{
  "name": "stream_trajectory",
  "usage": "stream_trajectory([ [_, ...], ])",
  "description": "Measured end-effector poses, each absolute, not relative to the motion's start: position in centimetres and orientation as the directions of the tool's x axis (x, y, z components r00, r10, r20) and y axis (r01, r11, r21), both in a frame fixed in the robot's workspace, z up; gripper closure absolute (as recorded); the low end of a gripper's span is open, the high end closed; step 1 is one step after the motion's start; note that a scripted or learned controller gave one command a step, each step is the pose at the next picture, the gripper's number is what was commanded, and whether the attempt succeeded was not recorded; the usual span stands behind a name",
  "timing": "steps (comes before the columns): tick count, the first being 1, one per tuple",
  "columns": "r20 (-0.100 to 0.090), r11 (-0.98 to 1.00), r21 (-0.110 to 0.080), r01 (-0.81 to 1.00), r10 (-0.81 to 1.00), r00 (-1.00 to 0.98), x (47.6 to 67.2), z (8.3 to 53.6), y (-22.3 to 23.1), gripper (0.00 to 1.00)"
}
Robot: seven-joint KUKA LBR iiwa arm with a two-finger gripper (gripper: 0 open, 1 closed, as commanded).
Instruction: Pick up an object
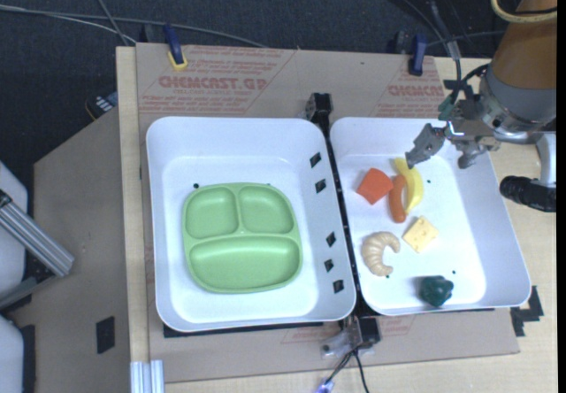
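The end effector is hovering in the upper part of the right bin, right of centre in the frame, with the arm coming in from the upper right. One dark finger is pointing down and to the left, a second is sitting to its right; they are standing apart with nothing between them, so it is carrying nothing.

The nearest candidate is the banana, lying just below and slightly left of the end effector, its long axis running roughly top to bottom in the frame with a slight curve. A thin orange piece, probably a carrot, is lying pressed along the banana's left side, and a red block is sitting just left of that. Lower down, the cheese wedge and croissant are resting near each other, and a dark green piece is sitting by the bin's lower edge.

The left bin is holding a green divided plate, well away from the arm.

The coming move is probably turning on a short drop down and left onto the banana, with the fingers closing across its narrow width, not along its length; the touching carrot is crowding one side.
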State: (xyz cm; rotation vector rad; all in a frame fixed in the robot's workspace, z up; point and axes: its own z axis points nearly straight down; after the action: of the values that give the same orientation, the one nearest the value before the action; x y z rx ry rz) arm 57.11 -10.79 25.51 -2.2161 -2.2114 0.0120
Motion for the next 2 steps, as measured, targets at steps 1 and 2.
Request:
stream_trajectory([
  [1, 0.001, 0.0, -0.002, 1.0, 1.0, 0.0, 57.3, 26.1, -10.8, 0.0],
  [2, 0.002, 0.001, -0.007, 1.0, 1.0, -0.001, 57.7, 21.7, -10.3, 0.0],
])
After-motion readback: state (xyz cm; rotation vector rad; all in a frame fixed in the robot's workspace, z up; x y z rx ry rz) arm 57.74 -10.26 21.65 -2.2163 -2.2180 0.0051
